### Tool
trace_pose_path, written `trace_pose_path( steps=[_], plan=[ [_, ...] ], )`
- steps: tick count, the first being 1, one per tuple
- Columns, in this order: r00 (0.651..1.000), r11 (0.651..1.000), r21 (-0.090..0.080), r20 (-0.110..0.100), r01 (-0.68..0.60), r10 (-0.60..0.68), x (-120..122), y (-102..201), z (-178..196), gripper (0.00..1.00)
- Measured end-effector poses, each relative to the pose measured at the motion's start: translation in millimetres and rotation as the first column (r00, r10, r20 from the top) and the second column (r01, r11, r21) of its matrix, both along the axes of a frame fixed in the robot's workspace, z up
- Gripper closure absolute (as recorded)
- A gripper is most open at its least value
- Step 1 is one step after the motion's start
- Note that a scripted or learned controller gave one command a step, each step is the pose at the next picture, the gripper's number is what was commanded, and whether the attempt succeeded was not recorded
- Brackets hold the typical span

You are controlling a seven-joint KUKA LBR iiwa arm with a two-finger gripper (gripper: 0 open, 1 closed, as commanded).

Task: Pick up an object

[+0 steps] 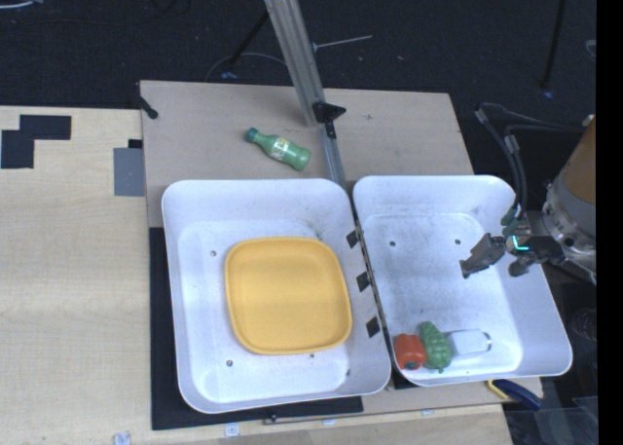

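Reaching in over the right bin, the gripper hangs above its bare floor; whether it is spread or closed cannot be made out. A red object, a green object and a white piece cluster along that bin's near wall. A yellow plate fills the left bin. A green bottle lies on the bench.

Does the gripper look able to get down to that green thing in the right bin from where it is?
Probably yes. The gripper hangs over the right bin, and the green thing lies uncovered near the front wall, though an orange piece and a white piece crowd its sides.
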State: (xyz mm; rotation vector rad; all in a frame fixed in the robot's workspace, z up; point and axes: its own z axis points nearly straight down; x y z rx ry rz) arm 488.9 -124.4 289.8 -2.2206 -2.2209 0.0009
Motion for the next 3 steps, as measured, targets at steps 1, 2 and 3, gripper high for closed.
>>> trace_pose_path(
  steps=[1,2,3],
  plan=[
    [1.0,1.0,0.0,0.0,0.0,0.0,0,0,0,0.0],
    [1.0,1.0,0.0,-0.004,0.0,0.0,0,-5,-44,0.0],
    [1.0,1.0,0.001,-0.004,0.0,0.0,9,-6,-94,0.0]
  ],
)
